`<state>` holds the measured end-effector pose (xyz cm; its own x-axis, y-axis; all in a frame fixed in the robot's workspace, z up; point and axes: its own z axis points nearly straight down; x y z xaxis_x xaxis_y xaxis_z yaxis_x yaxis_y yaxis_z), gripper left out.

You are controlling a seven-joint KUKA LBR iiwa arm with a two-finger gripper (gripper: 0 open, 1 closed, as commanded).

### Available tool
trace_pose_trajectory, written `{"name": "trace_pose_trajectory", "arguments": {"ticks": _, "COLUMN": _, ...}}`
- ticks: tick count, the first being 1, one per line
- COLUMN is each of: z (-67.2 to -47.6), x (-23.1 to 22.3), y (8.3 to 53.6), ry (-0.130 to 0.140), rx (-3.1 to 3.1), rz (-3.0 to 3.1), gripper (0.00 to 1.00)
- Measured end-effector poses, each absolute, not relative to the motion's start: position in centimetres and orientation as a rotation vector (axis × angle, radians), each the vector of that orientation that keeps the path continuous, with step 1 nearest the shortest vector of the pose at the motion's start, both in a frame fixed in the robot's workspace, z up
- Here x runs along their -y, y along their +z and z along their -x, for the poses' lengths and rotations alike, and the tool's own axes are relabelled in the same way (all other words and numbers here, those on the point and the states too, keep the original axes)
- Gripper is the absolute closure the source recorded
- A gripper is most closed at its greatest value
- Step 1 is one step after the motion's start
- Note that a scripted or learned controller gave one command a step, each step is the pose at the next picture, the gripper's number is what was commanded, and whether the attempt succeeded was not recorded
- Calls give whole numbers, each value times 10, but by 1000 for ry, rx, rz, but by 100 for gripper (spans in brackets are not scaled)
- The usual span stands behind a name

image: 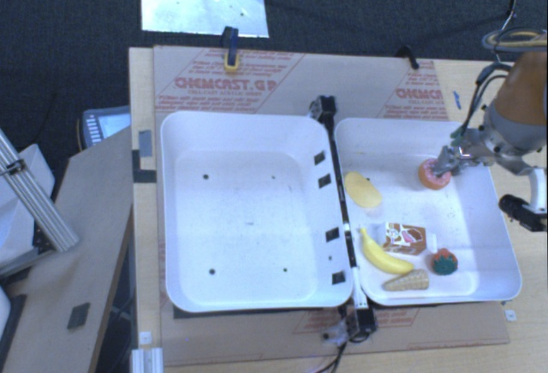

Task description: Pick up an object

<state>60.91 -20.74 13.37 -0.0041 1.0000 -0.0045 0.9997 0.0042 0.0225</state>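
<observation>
The right bin (479,217) holds several small items. A pink ring-shaped donut (432,176) lies near its back right wall. My gripper (448,161) comes in from the right and sits right at the donut's upper right edge, partly covering it. A pale yellow oval piece (363,190) rests near the divider. Toward the front lie a banana (383,253), a small orange and white carton (405,238), a red and green fruit (443,261) and a tan wedge (406,281).
The left bin (248,209) stands beside the right one, with black clips (327,183) along the shared divider. The grey arm with its orange band (518,97) hangs over the right bin's far right edge. A yellow clamp (231,55) sits behind the bins.
</observation>
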Motion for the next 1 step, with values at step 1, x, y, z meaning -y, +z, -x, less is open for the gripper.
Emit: {"name": "trace_pose_trajectory", "arguments": {"ticks": 1, "z": -610, "x": 208, "y": 144, "ry": 22, "rx": -2212, "rz": -2201, "gripper": 100}}
